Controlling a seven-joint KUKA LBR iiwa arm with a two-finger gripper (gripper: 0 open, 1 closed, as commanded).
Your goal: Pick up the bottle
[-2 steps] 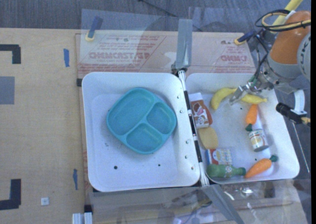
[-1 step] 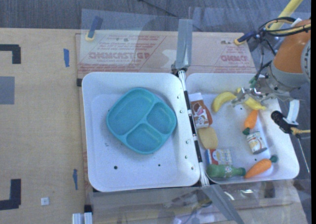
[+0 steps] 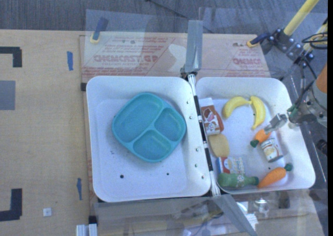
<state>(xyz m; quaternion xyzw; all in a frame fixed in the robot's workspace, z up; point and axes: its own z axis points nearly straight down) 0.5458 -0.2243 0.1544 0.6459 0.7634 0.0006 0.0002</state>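
Camera view | bottle (image 3: 268, 146) label unreadable | cardboard print "CHEMCAST GP" (image 3: 120, 58) mirrored

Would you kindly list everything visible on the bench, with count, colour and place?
bins: 2, white, side by side on bench
divided plate: 1, teal, left bin
bananas: 2, yellow, right bin, far side
bottle: 1, white with orange cap, right bin, right side
carrot: 1, orange, right bin, near corner
brown packet: 1, right bin, left edge
green bottle: 1, right bin, near edge
end effector: 1, grey, just above the bottle's cap
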